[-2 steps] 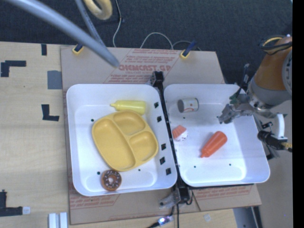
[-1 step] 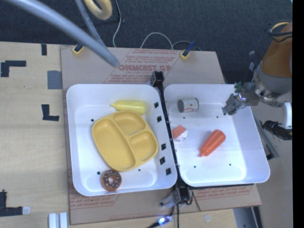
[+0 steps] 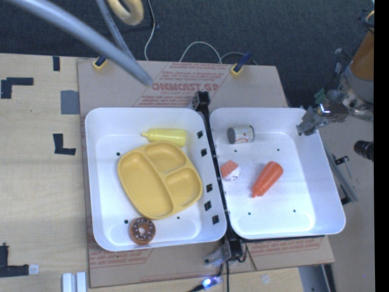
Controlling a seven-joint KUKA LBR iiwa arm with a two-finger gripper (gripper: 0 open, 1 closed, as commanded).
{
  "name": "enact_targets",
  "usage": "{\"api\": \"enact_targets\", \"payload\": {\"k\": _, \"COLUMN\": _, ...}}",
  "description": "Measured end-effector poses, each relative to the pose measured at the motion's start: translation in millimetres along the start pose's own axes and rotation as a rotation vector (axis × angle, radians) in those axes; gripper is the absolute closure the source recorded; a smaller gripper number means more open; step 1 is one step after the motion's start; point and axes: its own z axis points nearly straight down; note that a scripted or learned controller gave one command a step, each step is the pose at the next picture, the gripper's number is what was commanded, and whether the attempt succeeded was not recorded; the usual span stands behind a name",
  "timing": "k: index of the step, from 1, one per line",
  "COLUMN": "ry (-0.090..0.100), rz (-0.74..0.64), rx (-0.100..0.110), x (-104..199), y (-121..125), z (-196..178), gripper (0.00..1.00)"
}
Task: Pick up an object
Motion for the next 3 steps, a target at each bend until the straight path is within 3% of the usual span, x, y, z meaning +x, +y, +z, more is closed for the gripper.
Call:
{"api": "enact_targets", "payload": {"k": 2, "ry": 0.004, "rz": -0.004, "rx": 0.007, "x": 121.9, "y": -27.4, "z": 13.6, "gripper": 1.00}}
{"api": "enact_targets", "payload": {"k": 3, "ry": 0.003, "rz": -0.003, "rx": 0.009, "x": 166.0, "y": -49.6, "z": 26.3, "gripper": 1.00}}
